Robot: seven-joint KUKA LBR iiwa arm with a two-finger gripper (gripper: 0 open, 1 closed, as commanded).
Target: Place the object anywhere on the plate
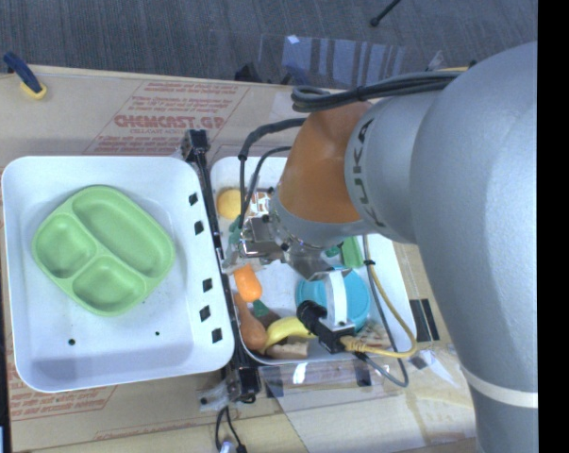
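Camera view, looking down: you've got the green plate point(102, 248) w/ three compartments sitting in the left white bin point(39, 357), nothing on it. Take that plate as your ref. The right bin point(229, 168) sits just beside the plate's bin, on the far side from the plate's left edge, and the arm point(407, 140), grey w/ orange band, covers most of it. The pincer point(251, 239) is down inside that bin at the wall nearest the plate; you can't tell whether it's open or closed, since the wrist hides it.

Objects, all well apart from the plate, all in the right bin: a yellow round piece point(228, 203) at the far end, an orange carrot-like piece point(248, 284) just below the pincer, a yellow banana-shaped piece point(289, 330) and a brown item point(254, 328) toward the near end, and a blue cup-like thing point(345, 300) under the arm. Bins rest on a table point(161, 111) w/ printed cardboard.
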